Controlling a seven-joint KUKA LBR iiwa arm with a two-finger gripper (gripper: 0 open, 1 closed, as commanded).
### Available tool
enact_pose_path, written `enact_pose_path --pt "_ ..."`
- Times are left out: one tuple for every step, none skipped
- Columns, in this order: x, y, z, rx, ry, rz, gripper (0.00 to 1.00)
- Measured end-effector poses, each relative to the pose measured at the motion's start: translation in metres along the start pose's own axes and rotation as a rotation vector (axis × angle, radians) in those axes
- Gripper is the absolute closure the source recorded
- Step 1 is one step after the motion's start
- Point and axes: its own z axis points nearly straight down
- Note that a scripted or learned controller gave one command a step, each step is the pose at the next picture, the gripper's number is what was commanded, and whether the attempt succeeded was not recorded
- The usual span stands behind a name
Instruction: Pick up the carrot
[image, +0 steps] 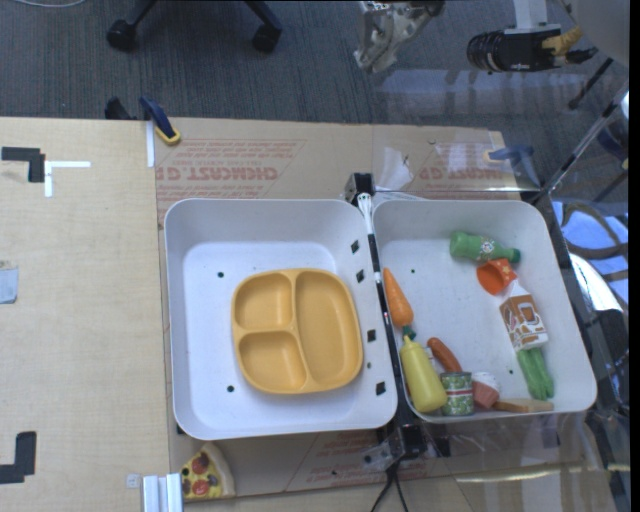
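Lying against the left wall of the right shallow white bin, the tapered orange plastic carrot awaits picking beside 1 yellow squeeze bottle, while I cannot tell the end effector's state.

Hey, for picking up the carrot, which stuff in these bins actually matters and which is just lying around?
Belongs to the job:
carrot, by the right bin's left wall
right bin, which holds it

Just lying about:
yellow divided plate in the left bin
yellow bottle
green bottle
small can
cucumber
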Motion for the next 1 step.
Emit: enact_pose_path --pt "-0.0001 0.0000 0.0001 0.000 0.000 0.000 0.00"
